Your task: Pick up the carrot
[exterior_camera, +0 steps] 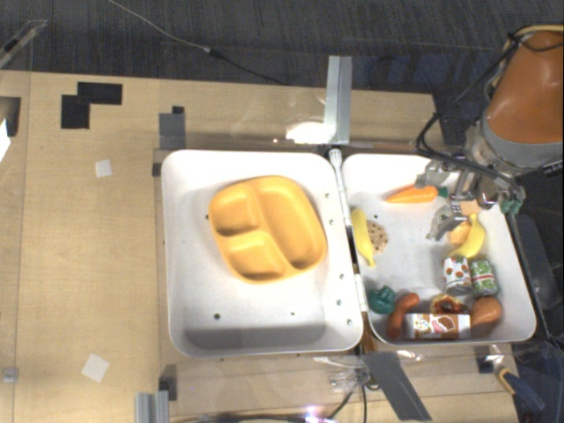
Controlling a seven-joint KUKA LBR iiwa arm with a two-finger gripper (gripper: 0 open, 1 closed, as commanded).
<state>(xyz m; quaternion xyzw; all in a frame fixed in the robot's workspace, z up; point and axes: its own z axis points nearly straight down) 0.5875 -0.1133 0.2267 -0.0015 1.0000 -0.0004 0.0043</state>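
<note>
- The gripper [451,211] hangs over the right bin [414,245], just beside the carrot [412,195].
- Whether its jaws are apart or together cannot be told.

From my station the arm [527,95] shows as a broad, rounded orange shell that narrows into a grey ring at the wrist. I can see thin black cables [438,126] looping off its left side beside that ring. Below the ring the gripper [449,220] is a cluster of pale grey metal parts with dark joints, with a small green-tinted piece on its right side.
</note>
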